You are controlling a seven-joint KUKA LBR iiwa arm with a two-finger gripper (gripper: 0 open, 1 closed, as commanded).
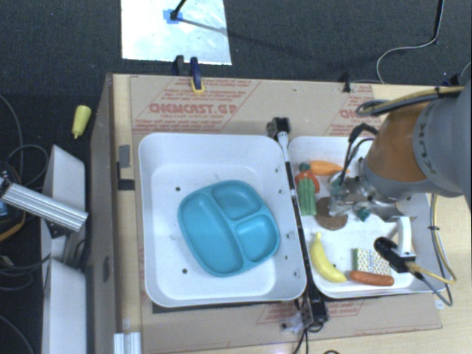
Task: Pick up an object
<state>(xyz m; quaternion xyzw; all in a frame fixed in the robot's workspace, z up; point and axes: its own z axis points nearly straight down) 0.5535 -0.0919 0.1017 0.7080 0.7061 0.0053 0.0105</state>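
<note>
My tool (338,206) hangs low over the right bin (383,290); I cannot tell its state. The banana (325,259) looks light and slippery, so I'd grab its middle.

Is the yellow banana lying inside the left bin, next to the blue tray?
No, the banana lies in the right bin, while the blue tray sits in the left bin.

We see our gripper (338,206) hemmed in on its left by the corn cob (306,195), carrot (325,167) and 1 banana (325,259) nearer us; bare floor of the right bin (361,238) lies just below it.
</note>
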